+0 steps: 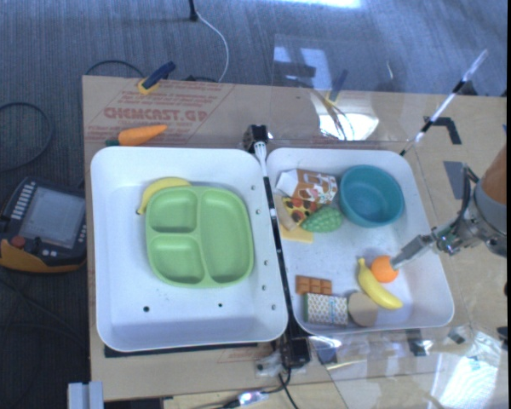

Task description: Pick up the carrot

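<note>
The carrot [141, 134] is a small orange toy lying on the cardboard sheet beyond the far-left corner of the left bin [111, 228], outside both bins. My gripper [407, 253] reaches in from the right and hangs low over the right bin [426, 186], its tip beside an orange ball [383, 269] and a yellow banana [376, 290]. The carrot is far to the gripper's left, across both bins. Nothing shows in the gripper's grasp.
The left bin holds a green divided plate [198, 234] with a second banana [159, 187] behind it. In the right bin are a teal bowl [371, 196], a patterned packet [308, 192], a green piece [324, 221], a brown waffle [313, 285] and a patterned block [327, 308]. A pendant [43, 224] lies at left.
</note>
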You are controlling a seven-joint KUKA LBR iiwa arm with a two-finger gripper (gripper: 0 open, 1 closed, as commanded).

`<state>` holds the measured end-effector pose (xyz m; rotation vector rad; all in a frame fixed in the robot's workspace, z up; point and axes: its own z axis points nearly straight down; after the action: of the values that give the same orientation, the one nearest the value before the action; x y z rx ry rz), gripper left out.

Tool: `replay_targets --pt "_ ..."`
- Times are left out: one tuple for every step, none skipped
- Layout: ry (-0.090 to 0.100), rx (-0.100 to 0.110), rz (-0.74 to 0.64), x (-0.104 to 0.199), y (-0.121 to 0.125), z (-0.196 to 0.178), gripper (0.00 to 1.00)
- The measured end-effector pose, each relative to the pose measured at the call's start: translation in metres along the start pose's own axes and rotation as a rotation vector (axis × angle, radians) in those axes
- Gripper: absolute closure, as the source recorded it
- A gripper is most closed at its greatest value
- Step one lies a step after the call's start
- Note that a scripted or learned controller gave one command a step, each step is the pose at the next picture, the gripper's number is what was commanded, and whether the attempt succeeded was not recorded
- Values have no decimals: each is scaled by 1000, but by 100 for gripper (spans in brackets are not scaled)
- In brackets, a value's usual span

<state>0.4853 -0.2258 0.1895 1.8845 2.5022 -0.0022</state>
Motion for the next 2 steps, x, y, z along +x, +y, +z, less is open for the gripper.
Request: replay_targets --pt "0 -5 52 28 10 98 0" --pt "-3 -7 51 28 11 89 100"
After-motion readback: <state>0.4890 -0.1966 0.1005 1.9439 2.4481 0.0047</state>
